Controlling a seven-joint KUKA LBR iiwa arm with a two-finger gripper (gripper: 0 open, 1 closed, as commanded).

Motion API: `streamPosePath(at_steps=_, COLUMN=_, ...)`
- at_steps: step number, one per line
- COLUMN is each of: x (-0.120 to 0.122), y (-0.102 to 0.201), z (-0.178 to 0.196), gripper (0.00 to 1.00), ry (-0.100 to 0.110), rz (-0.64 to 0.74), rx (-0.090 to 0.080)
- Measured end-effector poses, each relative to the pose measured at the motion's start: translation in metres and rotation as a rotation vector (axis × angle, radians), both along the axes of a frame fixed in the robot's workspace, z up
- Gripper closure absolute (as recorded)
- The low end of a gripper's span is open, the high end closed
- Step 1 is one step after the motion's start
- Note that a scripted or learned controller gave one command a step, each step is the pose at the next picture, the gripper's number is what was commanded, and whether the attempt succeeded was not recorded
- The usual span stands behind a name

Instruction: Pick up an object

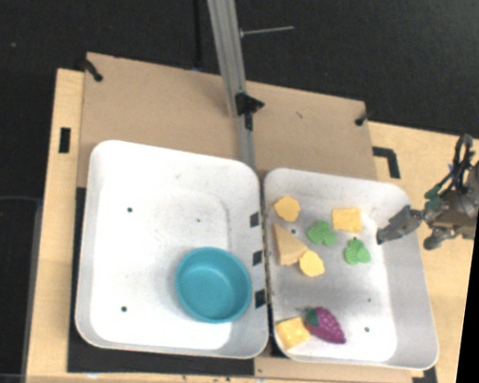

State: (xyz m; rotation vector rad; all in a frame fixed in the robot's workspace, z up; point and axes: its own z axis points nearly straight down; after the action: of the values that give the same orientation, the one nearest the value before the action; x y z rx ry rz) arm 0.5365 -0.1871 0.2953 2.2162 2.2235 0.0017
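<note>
Resting near the bin's front, a purple grape bunch (pixel 326 324) (dark, knobbly).

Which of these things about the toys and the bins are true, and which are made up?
1. The blue bowl sits in the left bin. True.
2. The purple grapes are in the left bin. False: they lie in the right bin, near its front edge.
3. The claw holds a green toy. False: nothing is between its fingers.
4. Two green pieces lie in the right bin. True.
</note>
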Motion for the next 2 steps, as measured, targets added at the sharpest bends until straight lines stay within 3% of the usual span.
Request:
streamPosePath(at_steps=1, x=0.0, y=0.0, z=0.0, gripper=0.0, ry=0.0, rz=-0.001, rx=0.0)
streamPosePath(at_steps=2, x=-0.008, y=0.004, z=-0.052, gripper=0.0, ry=0.004, rz=-0.003, rx=0.0)
